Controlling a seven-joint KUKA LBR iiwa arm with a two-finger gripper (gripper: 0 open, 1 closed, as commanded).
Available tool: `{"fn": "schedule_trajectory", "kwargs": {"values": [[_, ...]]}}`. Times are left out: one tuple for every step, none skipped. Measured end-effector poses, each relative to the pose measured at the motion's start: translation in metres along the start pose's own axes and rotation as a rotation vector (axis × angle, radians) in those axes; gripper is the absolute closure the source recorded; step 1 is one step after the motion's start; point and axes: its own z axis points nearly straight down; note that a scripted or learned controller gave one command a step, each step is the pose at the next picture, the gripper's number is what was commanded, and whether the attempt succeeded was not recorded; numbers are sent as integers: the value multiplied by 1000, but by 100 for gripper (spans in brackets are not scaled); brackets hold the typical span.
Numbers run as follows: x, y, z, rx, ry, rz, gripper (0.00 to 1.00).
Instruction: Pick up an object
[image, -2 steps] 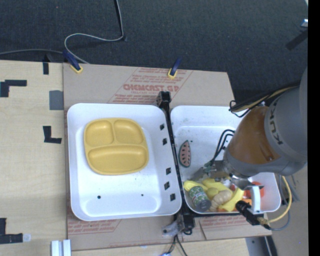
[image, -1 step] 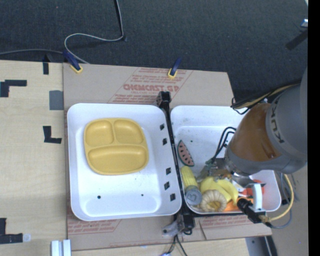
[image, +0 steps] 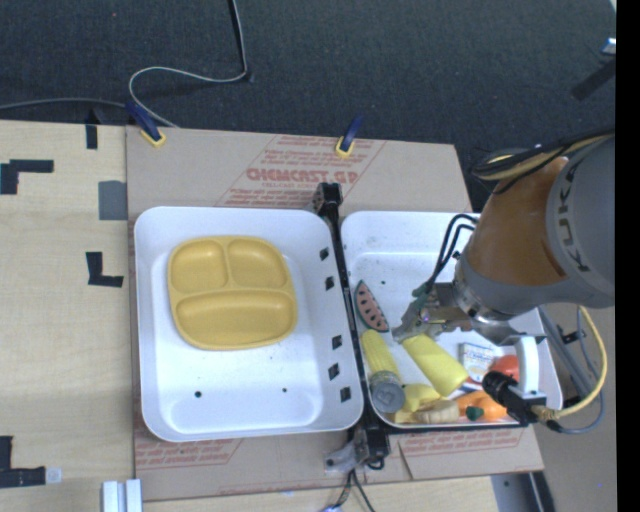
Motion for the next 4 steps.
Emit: {"fn": "schedule_trajectory", "kwargs": {"values": [[46,0,-49,-1,0,0,100],[45,0,-67,-2,0,0,100],[52,0,-68,0,0,0,100],[63,0,-66,0,-1,1,100]]}}
